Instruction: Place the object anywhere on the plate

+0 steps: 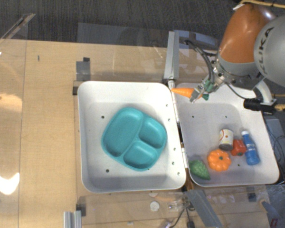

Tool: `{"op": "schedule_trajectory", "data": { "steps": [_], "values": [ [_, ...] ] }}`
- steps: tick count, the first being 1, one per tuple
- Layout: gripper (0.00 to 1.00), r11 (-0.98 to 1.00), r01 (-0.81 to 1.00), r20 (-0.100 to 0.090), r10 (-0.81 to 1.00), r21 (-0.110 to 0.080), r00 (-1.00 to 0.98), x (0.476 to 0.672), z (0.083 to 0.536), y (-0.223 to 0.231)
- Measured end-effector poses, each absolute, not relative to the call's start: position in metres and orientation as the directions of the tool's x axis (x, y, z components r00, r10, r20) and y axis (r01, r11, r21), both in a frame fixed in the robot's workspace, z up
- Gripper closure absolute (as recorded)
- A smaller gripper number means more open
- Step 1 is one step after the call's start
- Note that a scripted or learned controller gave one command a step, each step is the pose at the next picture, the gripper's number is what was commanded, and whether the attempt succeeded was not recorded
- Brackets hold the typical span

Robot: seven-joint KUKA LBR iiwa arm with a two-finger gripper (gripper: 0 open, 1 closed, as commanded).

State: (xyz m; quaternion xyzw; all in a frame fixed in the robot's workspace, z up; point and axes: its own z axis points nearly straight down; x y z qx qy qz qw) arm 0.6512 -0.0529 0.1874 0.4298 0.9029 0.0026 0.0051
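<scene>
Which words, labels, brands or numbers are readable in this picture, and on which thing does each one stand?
"KUKA", seen partly and turned sideways, on the grey arm.
The small can has a label, but its print is too blurred to read.
The blue bottle shows no readable text.
Nothing readable on the plate, the carrot or the bins.

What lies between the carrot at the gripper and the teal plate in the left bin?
In the camera view, the carrot and the plate are parted by the bins' adjoining rims and bare white floor of the left bin.
</scene>
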Motion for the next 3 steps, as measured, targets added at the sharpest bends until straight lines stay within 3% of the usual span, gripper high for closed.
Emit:
{"op": "schedule_trajectory", "data": {
  "steps": [1,2,3],
  "values": [
    [1.00,0.573,0.820,-0.004,0.820,0.007,-0.573,0.557,0.186,-0.033],
    [1.00,0.686,0.728,-0.004,0.728,0.006,-0.686,0.532,0.185,0.042],
    [0.00,0.685,0.728,-0.004,0.728,0.006,-0.685,0.532,0.185,0.042]
  ]
}}
